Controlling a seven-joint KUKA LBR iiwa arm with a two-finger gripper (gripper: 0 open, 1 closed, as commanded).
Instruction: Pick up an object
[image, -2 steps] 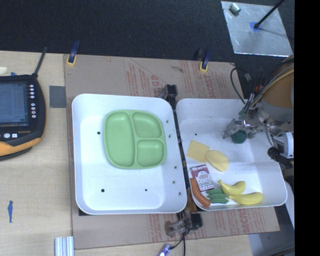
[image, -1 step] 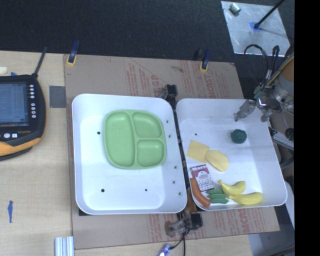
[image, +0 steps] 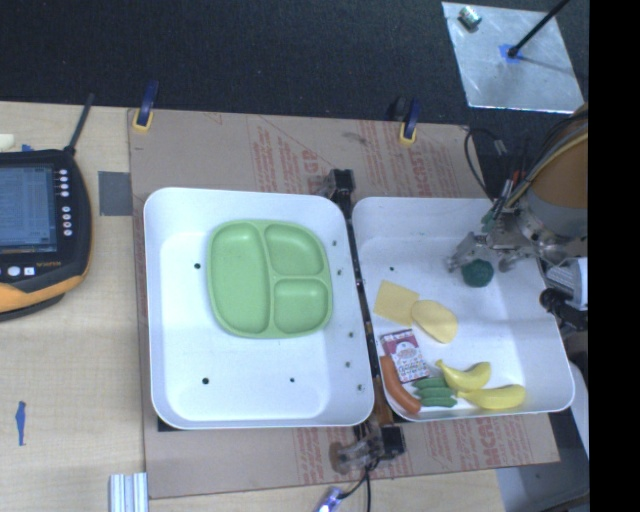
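Observation:
My gripper (image: 481, 258) hangs low over the far part of the right bin (image: 530, 330), reaching in from the right. A small dark green round object (image: 478, 273) lies directly under its tip, touching or nearly touching it. Nearer the front of this bin lie a yellow flat slice (image: 396, 300), a pale yellow lump (image: 434, 320), a red and white packet (image: 405, 356), an orange sausage (image: 398, 391), a green pod (image: 436, 392) and two yellow bananas (image: 482, 386).
The left bin (image: 180, 380) holds a light green divided plate (image: 270, 277). A black clamp (image: 342, 184) sits at the far end of the seam between the bins. A teach pendant (image: 35, 225) lies at the bench's left edge.

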